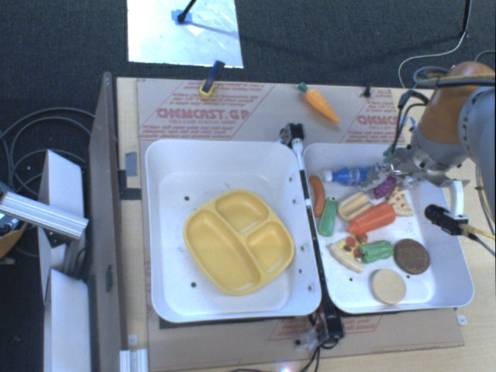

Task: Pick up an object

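Tray [239, 242], yellow, sits alone in the left bin [167, 208]. Toy foods fill the right bin [457, 277], none lifted yet. My gripper [397, 170] hangs over its far corner; its opening I cannot tell.

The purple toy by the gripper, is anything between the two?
Nothing visible does. The gripper hangs right beside the purple toy at the right bin's far side; the blue bottle and cracker crowd alongside.
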Controlling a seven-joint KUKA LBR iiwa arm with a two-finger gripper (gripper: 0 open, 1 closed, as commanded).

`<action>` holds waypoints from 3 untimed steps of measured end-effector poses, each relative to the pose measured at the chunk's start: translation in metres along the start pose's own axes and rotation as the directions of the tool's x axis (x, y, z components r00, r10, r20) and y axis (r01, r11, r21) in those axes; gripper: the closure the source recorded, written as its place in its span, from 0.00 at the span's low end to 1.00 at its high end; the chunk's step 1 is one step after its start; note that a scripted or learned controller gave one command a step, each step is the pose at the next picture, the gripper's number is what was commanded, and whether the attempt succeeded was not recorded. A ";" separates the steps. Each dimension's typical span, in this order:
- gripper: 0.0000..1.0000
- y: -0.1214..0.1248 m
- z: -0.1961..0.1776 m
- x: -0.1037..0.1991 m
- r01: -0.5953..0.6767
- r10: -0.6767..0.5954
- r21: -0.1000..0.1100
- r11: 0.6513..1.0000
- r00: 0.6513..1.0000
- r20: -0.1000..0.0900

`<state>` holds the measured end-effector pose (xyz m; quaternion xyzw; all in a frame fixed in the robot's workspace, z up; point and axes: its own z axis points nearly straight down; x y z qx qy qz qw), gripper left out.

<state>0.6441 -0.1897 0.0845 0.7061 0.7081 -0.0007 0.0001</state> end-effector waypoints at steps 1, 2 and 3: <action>1.00 0.002 -0.018 -0.002 0.002 -0.002 -0.008 1.000 1.000 0.007; 1.00 -0.003 -0.037 0.083 0.008 -0.008 -0.003 1.000 1.000 -0.004; 1.00 -0.068 -0.133 0.152 0.008 -0.008 -0.008 1.000 1.000 -0.005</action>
